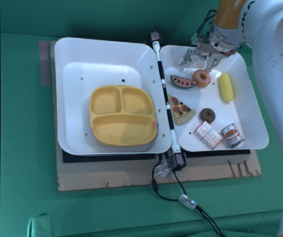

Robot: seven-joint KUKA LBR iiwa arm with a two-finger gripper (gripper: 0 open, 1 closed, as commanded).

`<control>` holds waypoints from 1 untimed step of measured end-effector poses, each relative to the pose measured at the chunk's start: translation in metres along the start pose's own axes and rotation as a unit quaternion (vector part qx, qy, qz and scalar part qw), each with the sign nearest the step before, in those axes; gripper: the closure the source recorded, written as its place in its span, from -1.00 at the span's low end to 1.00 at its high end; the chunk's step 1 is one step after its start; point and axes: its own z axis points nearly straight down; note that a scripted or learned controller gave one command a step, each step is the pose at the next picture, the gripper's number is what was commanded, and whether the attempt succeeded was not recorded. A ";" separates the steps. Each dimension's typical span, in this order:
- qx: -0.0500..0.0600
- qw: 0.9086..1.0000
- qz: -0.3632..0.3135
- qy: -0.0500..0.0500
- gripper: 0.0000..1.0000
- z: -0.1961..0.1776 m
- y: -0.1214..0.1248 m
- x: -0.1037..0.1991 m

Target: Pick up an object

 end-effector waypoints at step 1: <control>0.000 1.000 0.000 0.000 -1.00 0.000 0.000 0.004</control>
